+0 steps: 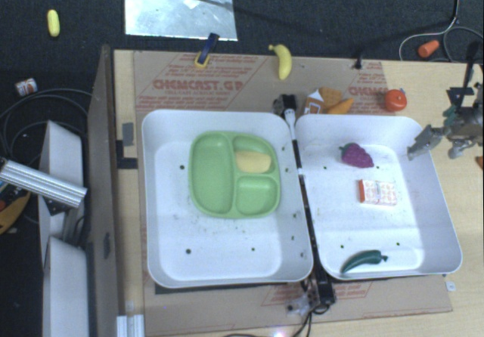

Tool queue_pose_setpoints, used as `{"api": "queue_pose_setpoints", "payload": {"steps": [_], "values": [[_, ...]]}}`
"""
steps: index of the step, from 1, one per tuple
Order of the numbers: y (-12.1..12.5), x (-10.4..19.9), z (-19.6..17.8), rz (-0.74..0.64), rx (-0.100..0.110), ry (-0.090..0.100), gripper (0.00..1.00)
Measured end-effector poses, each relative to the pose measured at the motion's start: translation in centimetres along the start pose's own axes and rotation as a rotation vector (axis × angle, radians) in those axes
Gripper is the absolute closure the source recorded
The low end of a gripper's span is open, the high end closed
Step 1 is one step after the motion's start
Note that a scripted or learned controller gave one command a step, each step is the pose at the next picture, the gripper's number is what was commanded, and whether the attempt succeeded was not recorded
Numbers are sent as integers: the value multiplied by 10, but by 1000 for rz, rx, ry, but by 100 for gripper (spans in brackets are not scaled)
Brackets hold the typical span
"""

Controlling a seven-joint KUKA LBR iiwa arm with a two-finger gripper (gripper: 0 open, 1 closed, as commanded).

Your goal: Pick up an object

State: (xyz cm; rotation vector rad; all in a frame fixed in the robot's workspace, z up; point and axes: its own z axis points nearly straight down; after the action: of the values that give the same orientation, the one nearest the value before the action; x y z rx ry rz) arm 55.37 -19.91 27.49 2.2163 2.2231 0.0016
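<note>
The right bin [435, 207] holds a purple bunch of grapes [356, 154] near its back, an orange and white packet [376, 192] in the middle, and a green pepper [363, 260] at the front. In the left bin [162, 214] lies a green divided plate [219, 177] with a yellow item [252, 162] in its upper right compartment. My gripper [437, 151] hangs over the right bin's back right rim, to the right of the grapes. It is open, and its fingers [420, 143] have nothing between them.
Behind the bins, on the cardboard, lie a banana [282, 61], an orange carrot-like piece [333, 102], a red tomato [394, 100] and a blue and yellow clamp [206, 50]. A black divider [299, 177] runs between the bins. Cables and metal parts crowd the left.
</note>
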Motion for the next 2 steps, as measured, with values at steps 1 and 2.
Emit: {"api": "queue_pose_setpoints", "payload": {"steps": [1, 2], "values": [[21, 18, 118, -4, 6, 3, 0], [77, 58, 193, -6, -3, 0, 0]]}}
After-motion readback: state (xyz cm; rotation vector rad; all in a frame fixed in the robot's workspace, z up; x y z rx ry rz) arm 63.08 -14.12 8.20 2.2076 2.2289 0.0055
